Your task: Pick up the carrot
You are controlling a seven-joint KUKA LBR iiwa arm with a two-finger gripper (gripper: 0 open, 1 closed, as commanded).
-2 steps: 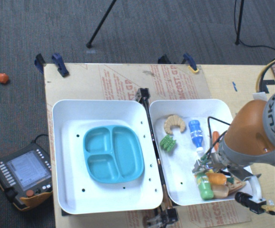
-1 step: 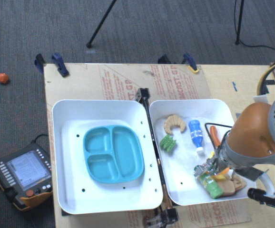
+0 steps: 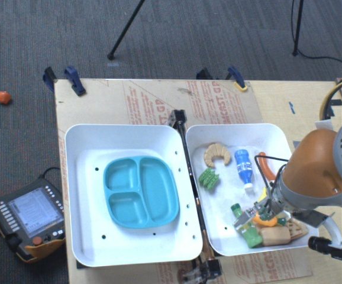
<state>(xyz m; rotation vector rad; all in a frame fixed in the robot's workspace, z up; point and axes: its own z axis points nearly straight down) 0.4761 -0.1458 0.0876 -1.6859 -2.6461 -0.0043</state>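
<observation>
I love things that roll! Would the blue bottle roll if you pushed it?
Probably. The bottle lies on its side in the right bin, and its body looks round, so a sideways push would likely roll it. It looks like small plastic, so it is likely light and stiff. Its smooth surface may slip.

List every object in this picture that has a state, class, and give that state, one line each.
Tool: down in the right bin, at the orange carrot piece.
Blue bottle: lying on its side.
Croissant: lying flat.
Blue divided tray: right way up in the left bin.
</observation>
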